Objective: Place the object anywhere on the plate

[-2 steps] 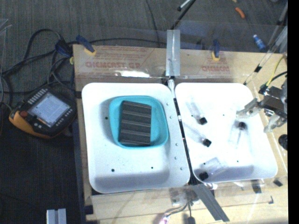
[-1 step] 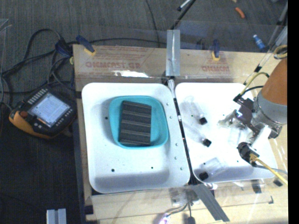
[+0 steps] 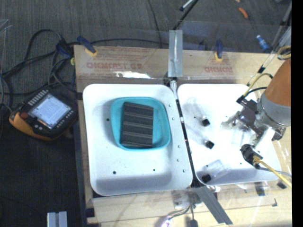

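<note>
A teal plate [image 3: 163,126] rests in the left bin [image 3: 99,160]. A dark grey ridged rectangular block [image 3: 137,124] lies flat on the plate, about in its middle. My gripper [image 3: 237,120] hangs low over the right bin [image 3: 227,100], near that bin's right side and far from the plate. Nothing can be made out in its grasp. The arm's grey wrist and orange band [image 3: 281,86] come in from the right edge.
The right bin holds small black pieces [image 3: 205,122] [image 3: 209,144] [image 3: 206,178] and some clear plastic pieces [image 3: 215,166]. A metal divider post [image 3: 175,56] stands at the back between the bins. A teach pendant [image 3: 45,113] lies left of the bench.
</note>
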`<state>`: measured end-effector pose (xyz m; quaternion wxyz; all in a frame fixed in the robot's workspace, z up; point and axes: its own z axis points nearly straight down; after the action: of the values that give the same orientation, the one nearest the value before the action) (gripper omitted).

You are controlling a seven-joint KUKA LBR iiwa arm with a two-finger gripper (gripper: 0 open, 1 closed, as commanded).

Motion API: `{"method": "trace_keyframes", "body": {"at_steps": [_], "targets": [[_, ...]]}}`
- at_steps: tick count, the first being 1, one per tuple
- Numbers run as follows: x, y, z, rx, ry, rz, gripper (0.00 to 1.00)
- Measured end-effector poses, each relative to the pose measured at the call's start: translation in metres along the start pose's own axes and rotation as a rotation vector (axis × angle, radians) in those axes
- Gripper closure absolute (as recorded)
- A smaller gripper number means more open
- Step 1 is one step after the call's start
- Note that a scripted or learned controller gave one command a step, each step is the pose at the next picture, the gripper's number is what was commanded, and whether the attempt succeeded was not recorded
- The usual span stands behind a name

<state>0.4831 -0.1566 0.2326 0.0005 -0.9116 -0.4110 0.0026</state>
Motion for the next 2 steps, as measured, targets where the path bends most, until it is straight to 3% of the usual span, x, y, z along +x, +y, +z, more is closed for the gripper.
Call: {"method": "trace_keyframes", "body": {"at_steps": [1, 2], "targets": [[-0.044, 0.039, -0.098, -0.004, 0.000, -0.166, 0.00], [-0.042, 0.038, -0.118, -0.002, 0.001, -0.092, 0.00]]}}
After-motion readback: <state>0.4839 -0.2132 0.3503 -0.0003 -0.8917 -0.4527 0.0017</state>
